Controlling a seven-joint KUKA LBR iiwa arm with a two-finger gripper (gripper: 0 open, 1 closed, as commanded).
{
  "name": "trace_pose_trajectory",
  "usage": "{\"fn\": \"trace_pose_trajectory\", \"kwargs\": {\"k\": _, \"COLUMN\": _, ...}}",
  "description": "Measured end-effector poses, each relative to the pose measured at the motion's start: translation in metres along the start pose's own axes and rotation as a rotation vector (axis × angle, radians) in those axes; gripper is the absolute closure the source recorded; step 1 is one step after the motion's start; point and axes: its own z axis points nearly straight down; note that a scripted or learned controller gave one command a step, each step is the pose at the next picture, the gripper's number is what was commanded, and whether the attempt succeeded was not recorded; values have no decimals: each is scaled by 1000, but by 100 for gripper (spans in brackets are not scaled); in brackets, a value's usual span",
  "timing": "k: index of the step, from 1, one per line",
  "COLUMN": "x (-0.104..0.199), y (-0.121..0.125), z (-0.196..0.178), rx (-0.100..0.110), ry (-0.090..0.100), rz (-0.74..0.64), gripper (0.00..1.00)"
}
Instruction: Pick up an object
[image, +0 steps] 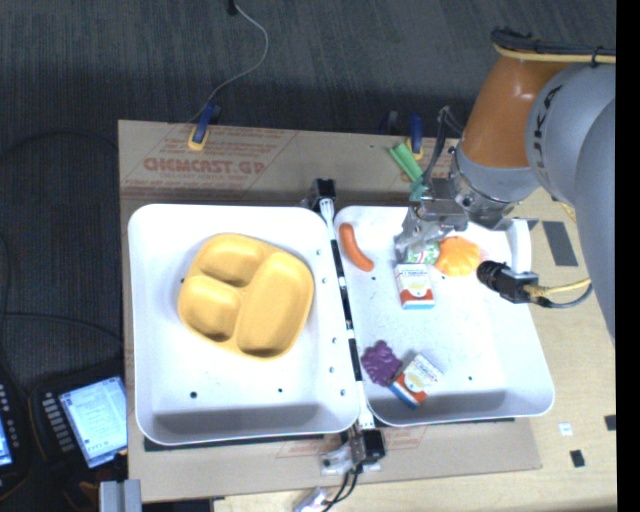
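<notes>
White left bin (150, 400) with yellow bread (245, 293), right bin (520, 390) with carton (414, 284), jaws' state unclear

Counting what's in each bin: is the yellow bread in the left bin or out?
In. The bread lies within the left bin, inside its rim.

Around the small red-and-white carton (414, 285) we see crowding above: orange round fruit (458, 256), red sausage (356, 247); bare floor lies right.
</notes>
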Motion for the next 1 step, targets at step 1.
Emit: {"fn": "trace_pose_trajectory", "kwargs": {"k": 1, "x": 0, "y": -1, "z": 1, "rx": 4, "ry": 0, "rz": 0, "gripper": 0}}
